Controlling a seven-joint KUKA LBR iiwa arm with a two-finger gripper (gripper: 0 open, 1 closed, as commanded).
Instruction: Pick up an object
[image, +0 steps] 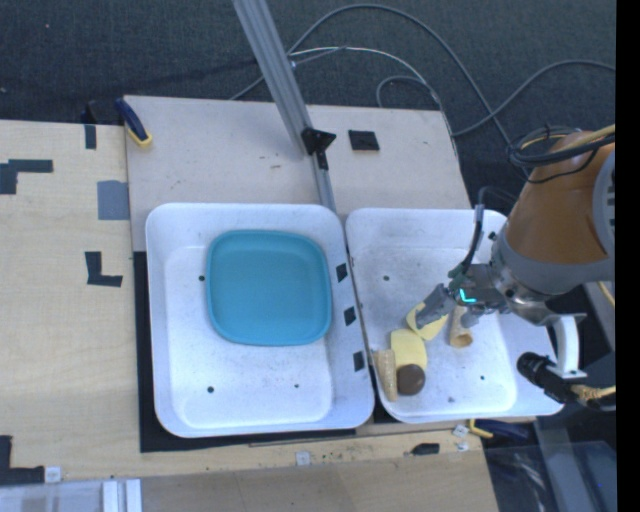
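Observation:
My gripper (447, 318) hangs low over the middle of the right bin (400, 240), its two fingers spread apart, so it stands open. A small curved yellow piece (418, 323) lies just under and left of the left finger (434, 303). I see nothing held between the fingers. Closer to the bin's front lie a pale yellow block (405, 349), a dark brown round thing (410, 379) touching it, and a tan stick-shaped thing (384, 372) along the bin's left wall.
The left bin (175, 330) holds a teal square plate (268, 287). A metal pole (290, 90) slants up from between the bins at the back. Cables (400, 70) trail behind the right bin. The arm's orange band (560, 215) looms over that bin's right edge.

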